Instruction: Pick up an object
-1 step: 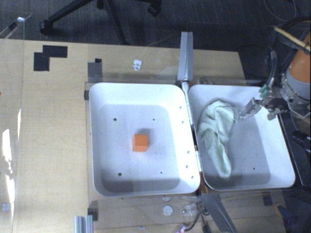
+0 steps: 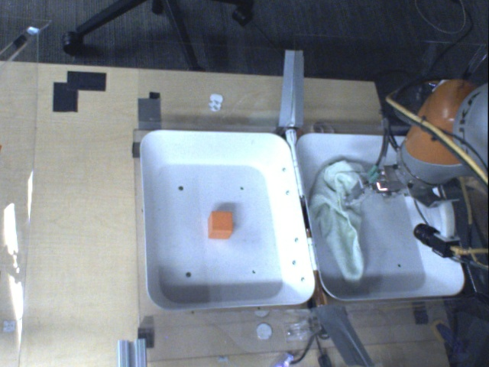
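While the arm [image 2: 447,140] reaches in from the right over the right bin [image 2: 439,277], its gripper [image 2: 372,183] sits low at the upper right edge of a pale green cloth [image 2: 340,216] that lies crumpled along that bin's left side; whether the claw is apart, together or pinching the fabric I cannot tell. Well apart from all this, a small orange cube [image 2: 221,225] rests alone near the middle of the left bin [image 2: 164,167].
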Robot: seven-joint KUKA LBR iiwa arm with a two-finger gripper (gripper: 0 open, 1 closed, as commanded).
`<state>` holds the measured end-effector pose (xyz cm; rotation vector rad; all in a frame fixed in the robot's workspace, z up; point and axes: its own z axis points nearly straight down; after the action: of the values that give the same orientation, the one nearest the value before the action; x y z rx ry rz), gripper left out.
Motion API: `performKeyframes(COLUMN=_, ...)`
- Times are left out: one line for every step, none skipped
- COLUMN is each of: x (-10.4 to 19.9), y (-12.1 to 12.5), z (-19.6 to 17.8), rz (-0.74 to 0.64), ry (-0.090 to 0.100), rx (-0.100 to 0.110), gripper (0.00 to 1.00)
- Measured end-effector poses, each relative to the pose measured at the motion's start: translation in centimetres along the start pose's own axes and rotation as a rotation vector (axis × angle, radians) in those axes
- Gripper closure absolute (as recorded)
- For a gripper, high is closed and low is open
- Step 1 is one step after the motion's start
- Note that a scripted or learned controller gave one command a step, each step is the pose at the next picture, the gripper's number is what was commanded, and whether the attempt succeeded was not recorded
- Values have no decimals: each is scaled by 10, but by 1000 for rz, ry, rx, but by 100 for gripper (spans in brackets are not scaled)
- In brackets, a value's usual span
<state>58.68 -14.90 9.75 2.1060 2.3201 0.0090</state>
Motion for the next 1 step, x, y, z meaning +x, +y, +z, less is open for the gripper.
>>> performKeyframes(x=1, y=2, z=-11, rz=-2, ry=1, rx=-3, gripper=100)
